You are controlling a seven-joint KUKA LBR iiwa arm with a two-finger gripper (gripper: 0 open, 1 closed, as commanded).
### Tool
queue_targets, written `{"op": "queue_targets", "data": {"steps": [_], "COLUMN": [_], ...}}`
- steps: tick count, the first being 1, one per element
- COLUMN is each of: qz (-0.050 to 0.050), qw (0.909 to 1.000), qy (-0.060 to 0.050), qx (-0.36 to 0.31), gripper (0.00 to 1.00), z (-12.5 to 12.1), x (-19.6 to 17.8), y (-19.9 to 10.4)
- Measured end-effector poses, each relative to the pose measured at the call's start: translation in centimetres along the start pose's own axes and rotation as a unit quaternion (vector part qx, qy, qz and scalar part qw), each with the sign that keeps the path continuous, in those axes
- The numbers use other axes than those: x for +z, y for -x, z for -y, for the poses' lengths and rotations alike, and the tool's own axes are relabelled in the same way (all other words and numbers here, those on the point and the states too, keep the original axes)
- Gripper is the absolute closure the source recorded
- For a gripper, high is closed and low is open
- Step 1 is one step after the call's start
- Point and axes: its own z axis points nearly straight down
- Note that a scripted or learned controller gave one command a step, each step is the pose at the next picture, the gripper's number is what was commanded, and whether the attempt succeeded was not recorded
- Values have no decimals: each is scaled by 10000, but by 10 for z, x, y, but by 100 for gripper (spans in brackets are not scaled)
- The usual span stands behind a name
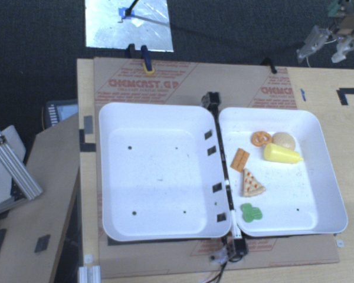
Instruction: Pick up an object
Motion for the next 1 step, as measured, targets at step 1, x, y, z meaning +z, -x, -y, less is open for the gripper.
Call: {"op": "queue_targets", "data": {"steps": [1], "qz": [14], "qw": [10000], "qy": [-29], "qx": [41], "gripper": [0], "z": [0], "x": [-113], "y": [59]}}
